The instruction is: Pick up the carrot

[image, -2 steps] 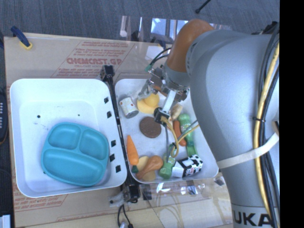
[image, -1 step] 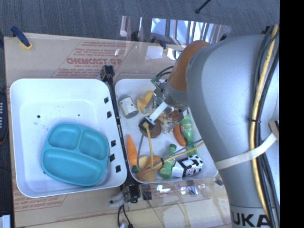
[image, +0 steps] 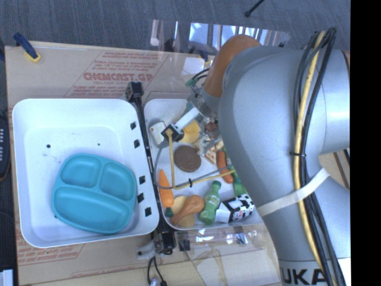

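Two shallow white bins sit side by side, but biggest in frame is the grey arm (image: 280,142), which comes in from the right and covers the right part of the right bin (image: 152,109). The left bin (image: 30,130) holds one teal divided plate (image: 95,192), lying flat toward its near side. The gripper (image: 204,119) hangs over the far half of the right bin, above the clutter. Its opening is hidden by the wrist, so I cannot tell how wide it is or whether it has hold of anything. In the right bin, a brown disc (image: 187,158) lies mid-bin. A tan drumstick (image: 187,207) is at the near edge, touching a green bottle (image: 209,204). Just right of that is a cow-print carton (image: 239,208), with a second green bottle (image: 238,186) behind it. A yellow wedge (image: 191,133) lies near the gripper. The carrot (image: 164,185) lies against the right bin's left wall in the near half, tip pointing away, just left of the drumstick and well apart from the gripper. A small orange-red piece (image: 221,159) sits at the arm's edge.
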{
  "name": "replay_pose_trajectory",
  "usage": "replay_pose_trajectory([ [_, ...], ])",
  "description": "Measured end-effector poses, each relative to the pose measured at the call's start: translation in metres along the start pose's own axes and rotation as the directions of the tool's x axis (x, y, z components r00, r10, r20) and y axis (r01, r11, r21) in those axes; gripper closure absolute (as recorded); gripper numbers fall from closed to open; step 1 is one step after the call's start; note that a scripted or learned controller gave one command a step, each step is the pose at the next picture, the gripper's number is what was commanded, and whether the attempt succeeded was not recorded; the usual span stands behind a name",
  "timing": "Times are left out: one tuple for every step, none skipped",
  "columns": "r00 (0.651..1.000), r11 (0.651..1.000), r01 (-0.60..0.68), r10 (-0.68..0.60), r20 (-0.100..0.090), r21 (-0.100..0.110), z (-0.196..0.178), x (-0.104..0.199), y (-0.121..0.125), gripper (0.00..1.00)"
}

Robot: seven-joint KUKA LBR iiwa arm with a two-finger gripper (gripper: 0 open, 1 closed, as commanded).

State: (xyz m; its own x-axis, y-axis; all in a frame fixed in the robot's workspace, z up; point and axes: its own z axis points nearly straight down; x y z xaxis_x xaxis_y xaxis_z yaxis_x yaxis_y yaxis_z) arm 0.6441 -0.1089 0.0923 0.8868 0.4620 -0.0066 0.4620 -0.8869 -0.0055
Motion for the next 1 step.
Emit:
replay_pose_trajectory([
  [0.995, 0.995, -0.100, 0.100, 0.002, 0.000, -0.0002, -0.0311, -0.0045, 0.00],
])
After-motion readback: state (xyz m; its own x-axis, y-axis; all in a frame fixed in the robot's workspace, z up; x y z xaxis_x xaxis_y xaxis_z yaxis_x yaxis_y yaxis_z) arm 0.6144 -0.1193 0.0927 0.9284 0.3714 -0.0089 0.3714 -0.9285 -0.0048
